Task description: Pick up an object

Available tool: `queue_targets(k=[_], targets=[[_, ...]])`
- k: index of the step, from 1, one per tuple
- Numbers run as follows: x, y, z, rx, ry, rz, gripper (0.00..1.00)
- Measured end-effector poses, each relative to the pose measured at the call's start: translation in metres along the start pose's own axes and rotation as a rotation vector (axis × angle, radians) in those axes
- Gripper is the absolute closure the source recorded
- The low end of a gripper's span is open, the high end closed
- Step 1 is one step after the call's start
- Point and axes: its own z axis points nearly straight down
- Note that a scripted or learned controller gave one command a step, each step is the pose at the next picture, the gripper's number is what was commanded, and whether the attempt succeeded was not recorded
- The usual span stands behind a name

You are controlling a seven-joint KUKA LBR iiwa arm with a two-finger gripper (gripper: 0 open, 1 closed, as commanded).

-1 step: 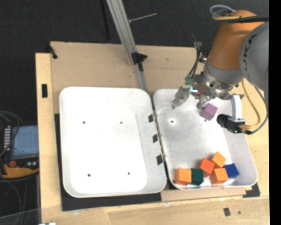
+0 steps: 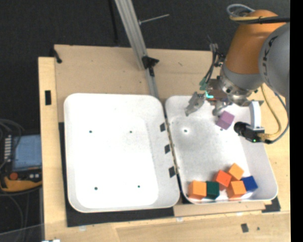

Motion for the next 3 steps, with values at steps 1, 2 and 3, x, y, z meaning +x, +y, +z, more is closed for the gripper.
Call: queue_targets(k=[1, 2, 3], targets=[[-0.004, 0.0, 0.063, 0.007, -0.004, 0.004, 0.0], [-0.009, -0.002, 0.126, 0.006, -0.004, 0.004, 0.0], [-0.009, -0.002, 0.131, 0.002, -0.002, 0.007, 0.0]])
